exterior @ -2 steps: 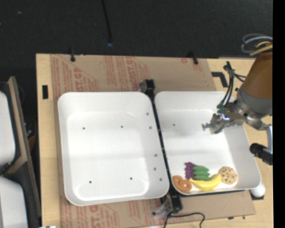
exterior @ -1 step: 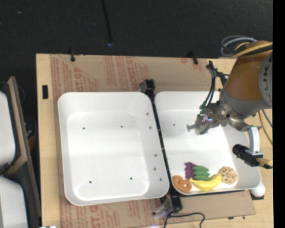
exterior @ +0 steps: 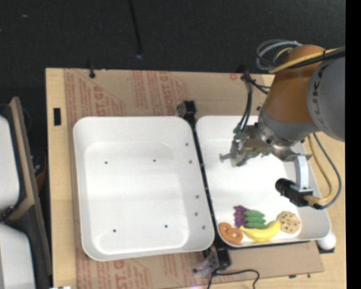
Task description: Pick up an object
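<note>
Toy food is the pick on offer: a banana point(exterior: 260, 232), a purple grape bunch point(exterior: 245, 214), a cookie point(exterior: 289, 223) and an orange doughnut-like piece point(exterior: 230, 233) lie clustered at the near edge of the right bin point(exterior: 219, 138). The left bin point(exterior: 132, 131) holds nothing I can make out. The gripper point(exterior: 239, 154) hangs above the right bin's far half, well apart from the cluster; whether it is open or closed cannot be told. This looks like the approach step. Next, the arm must travel toward the near edge, settle over one item and descend.
</note>
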